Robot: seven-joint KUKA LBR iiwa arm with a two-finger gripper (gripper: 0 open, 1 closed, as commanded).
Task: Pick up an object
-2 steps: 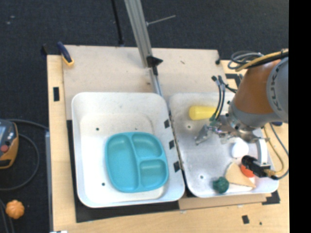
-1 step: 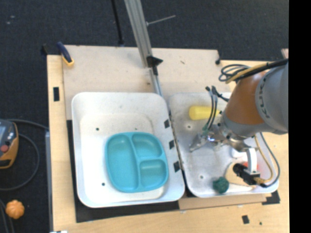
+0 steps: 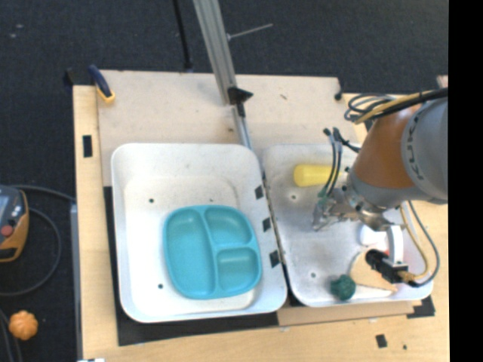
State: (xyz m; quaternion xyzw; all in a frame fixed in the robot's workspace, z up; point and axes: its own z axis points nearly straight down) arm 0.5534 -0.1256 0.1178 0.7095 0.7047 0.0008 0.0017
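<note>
My gripper (image 3: 324, 219) hangs low over the middle of the right bin (image 3: 302, 277), with the grey arm and its orange band (image 3: 385, 161) coming in from the right. A yellow cylinder (image 3: 311, 175) lies at the back of this bin, just up and left of the gripper and apart from it. A small dark green lump (image 3: 343, 286) rests near the bin's front edge, below the gripper. Nothing shows held in the gripper.
The left bin (image 3: 143, 172) holds a teal divided plate (image 3: 213, 250). A grey metal rail (image 3: 215, 40) slants down to the gap between the bins. A small orange ball (image 3: 23, 324) lies off the bench at the far left.
</note>
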